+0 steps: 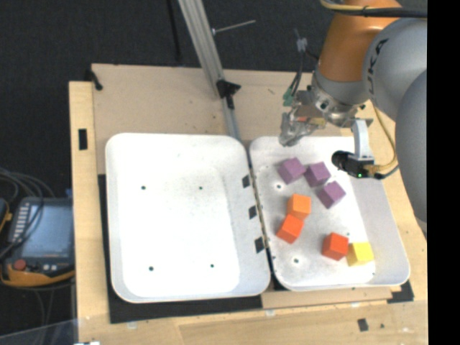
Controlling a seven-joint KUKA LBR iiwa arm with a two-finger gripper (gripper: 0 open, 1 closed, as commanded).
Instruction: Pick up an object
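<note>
The right bin holds several small blocks: three purple ones, two orange ones, a red one and a yellow one. My gripper hangs over the bin's far left corner, just above and behind the leftmost purple block. Nothing shows between its fingers, which look close together.
The left bin lies beside the right one, joined by black clips. A slanted metal pole rises behind the bins. A pendant lies off the bench at the left.
</note>
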